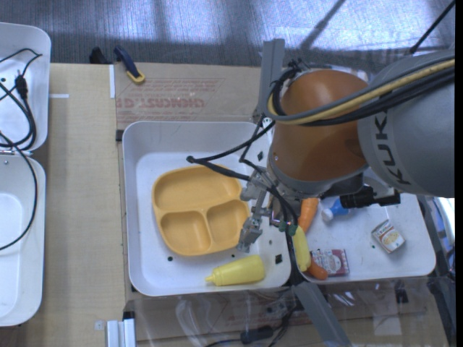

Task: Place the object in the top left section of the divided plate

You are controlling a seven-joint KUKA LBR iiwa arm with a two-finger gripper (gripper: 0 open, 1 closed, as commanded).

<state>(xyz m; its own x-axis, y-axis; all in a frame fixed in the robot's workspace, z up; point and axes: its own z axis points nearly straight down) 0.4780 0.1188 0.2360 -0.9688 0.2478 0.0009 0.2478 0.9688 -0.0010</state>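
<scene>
My arm [376, 121] comes in from 3 o'clock, orange band [318, 125] up top, wrist bent down. My gripper [253, 226] hangs low, pointing toward 7 o'clock.

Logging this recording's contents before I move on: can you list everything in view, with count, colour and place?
Divided plate: one, yellow-orange, left bin.
Squeeze bottle: one, yellow, left bin, in front of the plate.
Bins: two, white, side by side on the bench.
Carrot: one, orange, right bin.
Small carton: one, white, right bin's far right.
Red packet: one, right bin's front.
Blue-capped item: one, right bin, partly hidden.
Clamp: one, blue and yellow, top of the bench.
Arm: one, grey with an orange band.
Gripper: one, at the plate's right edge.
</scene>
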